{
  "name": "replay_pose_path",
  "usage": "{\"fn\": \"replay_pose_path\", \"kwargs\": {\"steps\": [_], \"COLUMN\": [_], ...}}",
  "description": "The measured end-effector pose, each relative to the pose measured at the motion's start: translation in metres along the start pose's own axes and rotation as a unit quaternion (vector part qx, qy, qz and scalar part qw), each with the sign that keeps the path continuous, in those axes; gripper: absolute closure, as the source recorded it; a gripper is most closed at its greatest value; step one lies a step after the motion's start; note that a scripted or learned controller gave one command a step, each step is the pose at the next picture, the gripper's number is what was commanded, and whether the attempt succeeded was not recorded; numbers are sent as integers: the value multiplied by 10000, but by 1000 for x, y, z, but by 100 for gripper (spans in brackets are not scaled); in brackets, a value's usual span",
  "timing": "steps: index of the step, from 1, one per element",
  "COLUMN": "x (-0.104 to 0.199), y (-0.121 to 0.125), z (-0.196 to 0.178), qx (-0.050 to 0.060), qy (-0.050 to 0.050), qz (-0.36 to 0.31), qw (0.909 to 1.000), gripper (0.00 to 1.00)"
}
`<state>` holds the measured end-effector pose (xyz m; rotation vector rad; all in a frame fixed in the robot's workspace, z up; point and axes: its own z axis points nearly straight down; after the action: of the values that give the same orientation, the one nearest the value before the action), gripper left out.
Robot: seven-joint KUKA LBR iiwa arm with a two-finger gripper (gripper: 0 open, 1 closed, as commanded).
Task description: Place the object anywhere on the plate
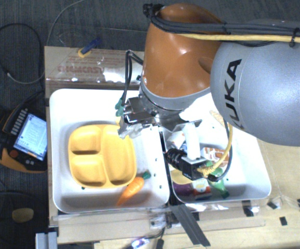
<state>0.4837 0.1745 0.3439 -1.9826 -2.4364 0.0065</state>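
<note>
A yellow plate with three compartments lies in the left bin. An orange toy carrot with a green tip rests on the bin floor just off the plate's lower right corner, touching or nearly touching its rim. My gripper hangs under the orange wrist band, over the plate's upper right corner and well above the carrot. I see nothing clearly held in it.
The right bin holds a few small items: a printed packet, a dark red piece and a green piece. The big arm body covers the bins' back middle. A handheld screen unit lies off the bench at left.
</note>
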Motion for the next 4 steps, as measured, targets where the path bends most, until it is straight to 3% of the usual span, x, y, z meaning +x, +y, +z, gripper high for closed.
{"fn": "replay_pose_path", "kwargs": {"steps": [1, 2, 3, 4], "x": [-59, -42, -50, -66], "y": [-12, 18, 75, 166], "z": [100, 165, 78, 84], "qx": [-4, 8, -6, -10], "qy": [11, 12, 1, -12], "qz": [-800, -435, -290, -371], "qw": [9968, 9991, 9996, 9993], "gripper": [100, 100, 100, 100]}}
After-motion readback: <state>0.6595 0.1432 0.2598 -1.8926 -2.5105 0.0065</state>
